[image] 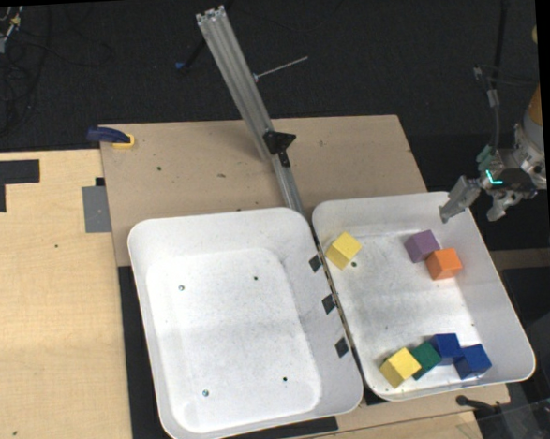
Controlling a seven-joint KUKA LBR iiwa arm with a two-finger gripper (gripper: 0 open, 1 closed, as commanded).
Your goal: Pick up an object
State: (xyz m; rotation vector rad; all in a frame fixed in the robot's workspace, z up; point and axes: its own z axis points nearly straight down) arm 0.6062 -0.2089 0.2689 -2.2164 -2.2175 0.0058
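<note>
**Q:** Where is the tool, and what is it doing?

**A:** The tool (478, 202) hangs at the right side of the scene, over the upper right edge of the right bin (507, 310). Its two fingers are spread apart with nothing between them.

**Q:** What lies closest to it?

**A:** A purple cube (421, 245) sits just below and to the left of the tool, on the bin floor. An orange cube (444, 264) touches it on the side farther from the tool.

**Q:** And the other pieces?

**A:** A yellow cube (344, 249) rests well to the left of the tool, near the bin's left wall. Far below the tool, at the bin's near edge, is a cluster: another yellow block (399, 367), a green block (426, 357) beside it, then two blue blocks (460, 355). All in the cluster touch or nearly touch.

**Q:** What else is on the tabletop?

**A:** The left bin (166, 268) lies far left of the tool, side by side with the right one. A slanted metal rail (243, 85) rises behind the bins, up and left of the tool. The wooden tabletop (196, 168) extends behind both bins.
</note>
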